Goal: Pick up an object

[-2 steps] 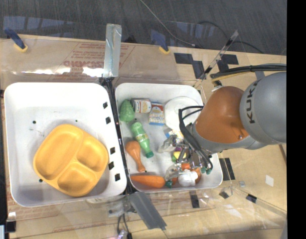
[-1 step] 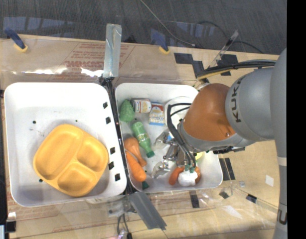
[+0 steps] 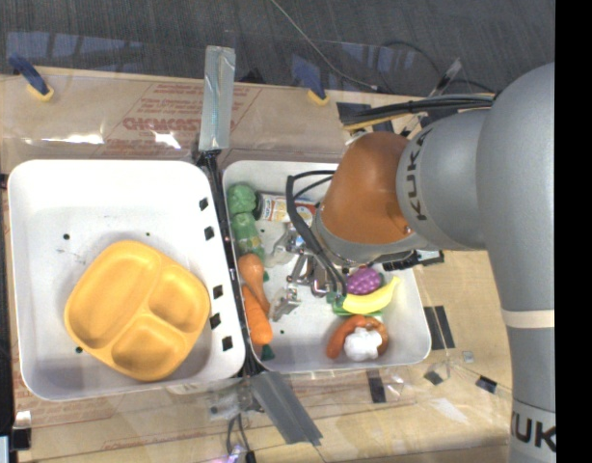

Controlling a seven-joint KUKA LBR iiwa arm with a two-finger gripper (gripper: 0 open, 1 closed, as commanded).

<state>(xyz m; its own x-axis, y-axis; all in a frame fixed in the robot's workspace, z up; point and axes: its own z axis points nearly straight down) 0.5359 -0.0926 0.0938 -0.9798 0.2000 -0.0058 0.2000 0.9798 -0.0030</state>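
The right bin [image 3: 412,340] holds several toy foods. A green vegetable [image 3: 243,215] lies along its left wall, with orange carrots [image 3: 255,302] below it. A purple grape bunch [image 3: 364,281] and a yellow banana [image 3: 370,300] sit at the right. A brown and white piece [image 3: 358,338] rests near the front. A small labelled can [image 3: 275,207] lies near the back. My gripper [image 3: 298,276] hangs low over the middle of this bin, between the carrots and the grapes, with nothing seen between its fingers.
The left bin [image 3: 45,201] holds a yellow divided plate [image 3: 137,309]. A strip of grey tape [image 3: 216,99] runs up from the wall between the bins. The big grey arm with its orange band [image 3: 368,191] covers the right bin's back right part.
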